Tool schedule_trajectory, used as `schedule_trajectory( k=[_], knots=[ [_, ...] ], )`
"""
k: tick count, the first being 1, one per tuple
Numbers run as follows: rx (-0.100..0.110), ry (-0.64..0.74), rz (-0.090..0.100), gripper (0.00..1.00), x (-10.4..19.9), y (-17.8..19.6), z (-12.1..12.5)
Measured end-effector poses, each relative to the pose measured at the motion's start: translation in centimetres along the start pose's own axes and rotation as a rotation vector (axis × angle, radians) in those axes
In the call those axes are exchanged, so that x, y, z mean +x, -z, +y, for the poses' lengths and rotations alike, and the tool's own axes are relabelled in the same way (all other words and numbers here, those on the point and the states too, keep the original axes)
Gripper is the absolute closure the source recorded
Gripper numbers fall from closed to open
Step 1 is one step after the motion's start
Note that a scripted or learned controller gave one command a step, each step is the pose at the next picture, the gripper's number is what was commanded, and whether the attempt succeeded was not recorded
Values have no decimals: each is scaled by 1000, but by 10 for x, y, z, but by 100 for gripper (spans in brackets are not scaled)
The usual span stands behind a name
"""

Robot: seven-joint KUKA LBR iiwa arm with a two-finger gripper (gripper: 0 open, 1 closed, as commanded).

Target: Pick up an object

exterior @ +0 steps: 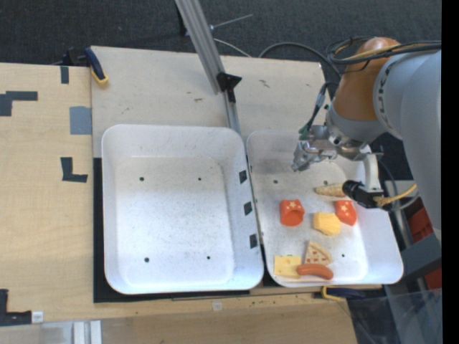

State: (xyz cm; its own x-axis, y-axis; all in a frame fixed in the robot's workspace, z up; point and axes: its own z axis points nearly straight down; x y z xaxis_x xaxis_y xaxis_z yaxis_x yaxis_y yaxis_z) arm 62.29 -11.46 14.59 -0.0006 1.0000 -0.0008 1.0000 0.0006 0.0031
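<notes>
The right bin point(269, 160) holds several toy foods. An orange-red cup-shaped piece point(291, 212) lies near its middle. To the right are a yellow block point(328, 224) and a red piece point(346, 211). A tan cone-like piece point(330, 189) lies further back. At the front are a pizza slice point(317, 254), a red sausage point(314, 271) and a pale yellow cheese piece point(286, 265). My gripper point(305, 156) hangs over the back part of the right bin, above bare floor, with no object seen between its fingers.
The left bin point(172, 206) sits beside the right one. A slanted metal pole point(204, 38) rises behind the bins. Cables and a black and yellow fitting point(369, 196) hang off the arm over the right bin's right side.
</notes>
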Motion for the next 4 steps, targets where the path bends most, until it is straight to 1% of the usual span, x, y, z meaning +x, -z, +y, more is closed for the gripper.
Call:
schedule_trajectory(
  k=[1,2,3,4],
  knots=[
    [-1,2,1,100,9,48,5],
    [0,1,0,100,10,88,6],
    [3,5,3,100,61,96,4],
    [6,6,2,100,116,83,1]
  ],
)
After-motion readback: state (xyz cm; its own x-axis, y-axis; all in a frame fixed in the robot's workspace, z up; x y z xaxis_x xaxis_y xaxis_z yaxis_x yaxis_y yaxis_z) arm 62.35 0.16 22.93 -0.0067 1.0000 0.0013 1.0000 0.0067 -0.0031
